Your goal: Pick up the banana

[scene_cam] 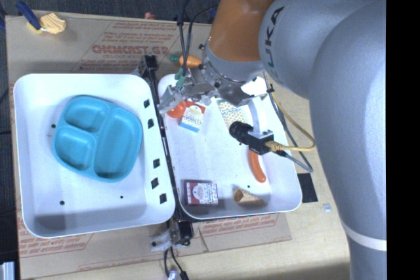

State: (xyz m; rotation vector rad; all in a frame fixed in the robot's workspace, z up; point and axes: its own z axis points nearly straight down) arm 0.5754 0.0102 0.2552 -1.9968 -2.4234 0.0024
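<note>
Two bins on tabletop (98, 42). Claw (178, 94) low at top-left of right bin (216, 160), can't tell its state tbh. No banana I can pick out; arm maybe hiding it. Blue tray (97, 138) in left bin (26, 141).

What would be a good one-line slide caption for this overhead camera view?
Grey arm's gripper reaches into the right bin among small items, while a blue divided plate sits in the left bin.

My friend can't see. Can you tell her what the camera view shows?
A big grey robot arm reaches from the right, low over the far end of the right white bin, which holds small toys and a little box. The left bin holds a blue divided plate.
</note>
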